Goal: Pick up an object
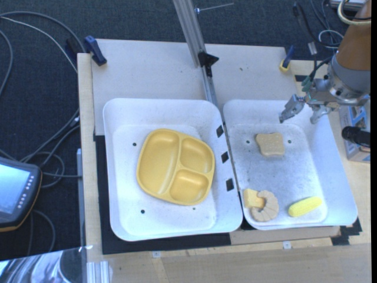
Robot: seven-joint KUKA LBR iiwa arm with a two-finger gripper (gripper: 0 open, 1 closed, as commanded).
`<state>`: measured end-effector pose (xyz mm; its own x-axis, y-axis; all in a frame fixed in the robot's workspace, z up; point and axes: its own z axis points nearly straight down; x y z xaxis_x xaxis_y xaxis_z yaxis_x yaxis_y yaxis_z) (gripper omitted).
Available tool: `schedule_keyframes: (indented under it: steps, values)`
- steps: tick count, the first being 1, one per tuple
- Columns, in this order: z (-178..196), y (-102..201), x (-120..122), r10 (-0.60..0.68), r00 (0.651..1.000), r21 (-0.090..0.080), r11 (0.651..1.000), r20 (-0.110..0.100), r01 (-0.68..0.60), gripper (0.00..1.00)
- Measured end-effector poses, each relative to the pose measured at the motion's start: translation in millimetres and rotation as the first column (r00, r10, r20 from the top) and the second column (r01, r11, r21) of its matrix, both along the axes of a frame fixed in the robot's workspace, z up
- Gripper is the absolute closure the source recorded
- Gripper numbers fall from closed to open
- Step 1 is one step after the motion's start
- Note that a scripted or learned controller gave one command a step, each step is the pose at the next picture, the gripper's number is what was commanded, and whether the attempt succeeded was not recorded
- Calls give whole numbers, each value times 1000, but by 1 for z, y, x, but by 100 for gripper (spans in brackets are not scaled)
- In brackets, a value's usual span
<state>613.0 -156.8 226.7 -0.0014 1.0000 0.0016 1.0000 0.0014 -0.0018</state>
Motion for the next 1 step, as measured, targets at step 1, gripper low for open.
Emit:
schedule_keyframes:
  steps: [1]
  values:
    - [0, 0, 0, 0, 1000, 0, 1000, 0, 0, 0]
